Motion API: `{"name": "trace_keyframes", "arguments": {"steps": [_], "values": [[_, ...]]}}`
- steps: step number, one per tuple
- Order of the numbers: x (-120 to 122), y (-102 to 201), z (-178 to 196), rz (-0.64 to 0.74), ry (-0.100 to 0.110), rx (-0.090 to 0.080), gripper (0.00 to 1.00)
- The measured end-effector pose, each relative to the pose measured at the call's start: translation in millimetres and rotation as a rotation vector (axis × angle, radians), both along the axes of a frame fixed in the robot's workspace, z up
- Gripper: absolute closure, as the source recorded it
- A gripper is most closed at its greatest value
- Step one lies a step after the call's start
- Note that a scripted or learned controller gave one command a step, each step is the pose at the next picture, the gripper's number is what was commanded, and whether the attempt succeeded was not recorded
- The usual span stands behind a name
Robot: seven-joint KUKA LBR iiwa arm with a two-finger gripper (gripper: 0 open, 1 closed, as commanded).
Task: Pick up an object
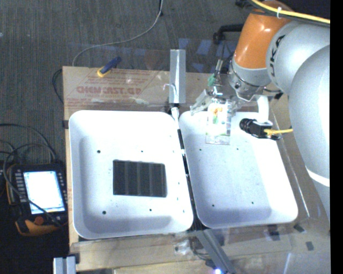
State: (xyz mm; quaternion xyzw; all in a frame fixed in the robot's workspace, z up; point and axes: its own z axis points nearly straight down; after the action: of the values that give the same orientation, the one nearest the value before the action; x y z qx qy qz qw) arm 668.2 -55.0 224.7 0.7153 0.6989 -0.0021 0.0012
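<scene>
Two shallow white bins (pixel 241 214) sit below my gripper (pixel 218 115), which appears clamped on a clear plastic packet (pixel 218 128) raised over the right bin's far edge, so the lift looks nearly done.

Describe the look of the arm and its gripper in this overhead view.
The bulky, rounded, grey KUKA arm carries a glossy orange band above the wrist, with dark lettering on the grey shell beside it. A thin yellow cable runs across its top. Below the band, the two-finger gripper looks pale and partly see-through, with small green and orange spots. A black cylindrical fitting with a yellow lead sits beside it.
</scene>
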Motion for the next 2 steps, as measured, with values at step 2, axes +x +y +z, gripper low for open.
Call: {"name": "trace_keyframes", "arguments": {"steps": [2], "values": [[-1.0, 46.8, -23.1, -0.180, 0.006, 0.004, 1.00]]}}
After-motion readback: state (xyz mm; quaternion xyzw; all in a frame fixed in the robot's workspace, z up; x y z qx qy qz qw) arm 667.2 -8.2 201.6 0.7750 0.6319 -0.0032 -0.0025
